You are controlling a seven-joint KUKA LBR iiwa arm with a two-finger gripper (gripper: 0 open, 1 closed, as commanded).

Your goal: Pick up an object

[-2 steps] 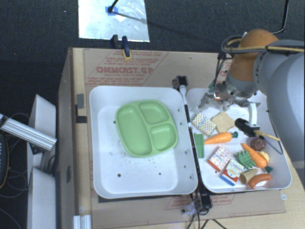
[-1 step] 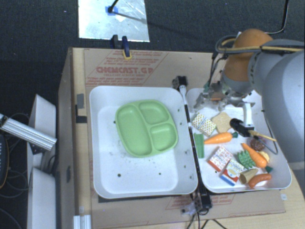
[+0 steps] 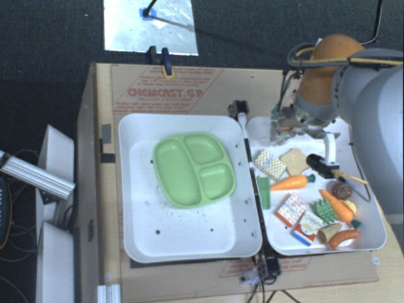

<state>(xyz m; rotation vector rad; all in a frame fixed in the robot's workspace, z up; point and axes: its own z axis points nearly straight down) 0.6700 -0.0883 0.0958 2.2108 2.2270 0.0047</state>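
The orange sausage (image 3: 346, 237) and a cone (image 3: 326, 233) lie closest to the camera, at the near corner of the right bin (image 3: 278, 235). Beyond them sit a red-and-white box (image 3: 291, 208) and a slanted carrot (image 3: 336, 206).

The claw (image 3: 291, 130) hangs over the far end of this same bin. Whether it is apart or together cannot be told from here, and nothing is seen in its hold.

No single thing is named by the task. By position, the likeliest picks are the tan cracker (image 3: 293, 161) and the checkered piece (image 3: 269, 165). Both lie just on the camera side of the claw, the cracker almost straight toward the camera from it and the checkered piece a little toward the left bin (image 3: 189, 235). They are flat and squarish, with no clear long axis.

A second carrot (image 3: 289, 182) lies next beyond them, nearer the camera. Its long axis runs across the bin, with the tip pointing toward the left bin and the green top toward the arm's side. A grip across its width would probably suit it.

The left bin holds only a green divided plate (image 3: 192, 169), well apart from the claw.
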